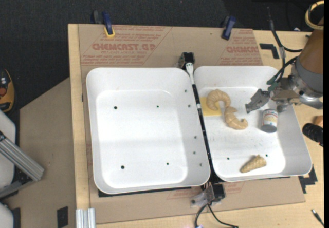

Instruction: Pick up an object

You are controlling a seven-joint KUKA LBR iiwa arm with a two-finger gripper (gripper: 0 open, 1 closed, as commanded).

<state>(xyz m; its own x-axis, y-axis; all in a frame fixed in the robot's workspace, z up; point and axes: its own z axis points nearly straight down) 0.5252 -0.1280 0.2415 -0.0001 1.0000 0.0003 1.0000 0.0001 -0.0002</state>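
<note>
- The gripper (pixel 258 101) hangs over the right bin (pixel 288 168), reaching in from the right; its dark fingers look spread somewhat apart with nothing between them, so it holds no object.
- It sits just left of a small jar (pixel 269 120), a short cylinder with a pale label and grey cap, standing upright near the bin's right wall. By my reading, the jar or the pastry beside it is the likely target.
- Three tan, bread-like pieces lie loose in that bin: a curled croissant (pixel 218 99) resting on a flat yellow square (pixel 207 109) at the far left, a smaller crescent (pixel 235 119) near the middle, and a ridged cone-shaped piece (pixel 253 164) at the near edge. They look matte and lumpy, probably soft or plastic toy food.
- The left bin (pixel 97 119) is smooth white plastic with rounded corners.
- Both bins rest on a brown tabletop (pixel 77 68) board held by blue clamps (pixel 107 22) along the far edge, presumably to stop shifting.
</note>
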